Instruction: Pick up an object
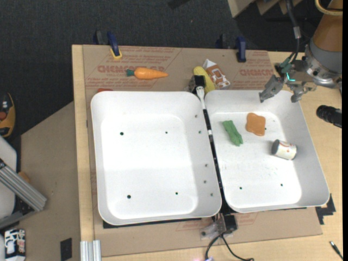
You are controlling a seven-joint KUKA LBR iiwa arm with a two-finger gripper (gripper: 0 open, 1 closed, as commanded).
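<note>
In the right bin [304, 170] lie three things: a green piece [232, 132] near its left wall, an orange lump [255, 123] to the right of it, and a small white cylinder with a dark end [284, 149] lower right. My gripper [282, 91] hangs over the bin's far right corner, above and to the right of the orange lump. Its two fingers are spread apart with nothing between them.
The left bin [109, 162] sits beside the right one. Behind the bins on the brown board lie a toy carrot [148, 74], a yellow thing [200, 76] and a small brown-and-white packet [217, 76]. Blue clamps [114, 45] hold the board's far edge.
</note>
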